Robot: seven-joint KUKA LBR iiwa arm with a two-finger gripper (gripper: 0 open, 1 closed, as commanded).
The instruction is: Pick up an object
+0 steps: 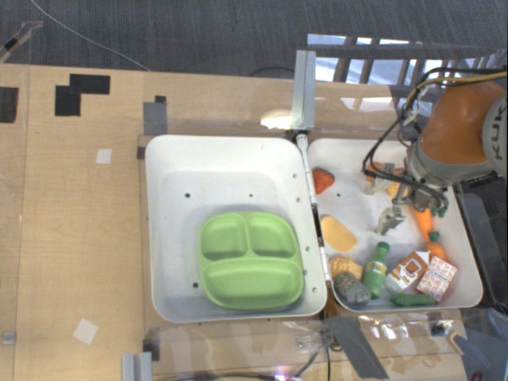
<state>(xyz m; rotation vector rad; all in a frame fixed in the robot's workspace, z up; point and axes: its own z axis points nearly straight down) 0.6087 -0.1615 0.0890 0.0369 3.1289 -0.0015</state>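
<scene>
My gripper (390, 221) hangs over the middle of the right bin (361, 199), below the orange-banded wrist (456, 125). Nothing shows in it. Just below it stands a green bottle (377, 268), tilted. To its left lies a yellow wedge (339, 233), with a red piece (323, 181) further up. An orange carrot (429, 222) lies to its right. A brown-and-white carton (408, 272), a red-and-white box (437, 278) and a green pod (413, 298) sit at the bin's near right.
The left bin (178, 173) holds a green divided plate (250, 260). A grey lump (355, 293) and a brownish piece (346, 267) lie in the right bin's near left corner. Small yellow-orange items (385, 186) sit under the wrist. A metal post (304, 90) stands behind the bins.
</scene>
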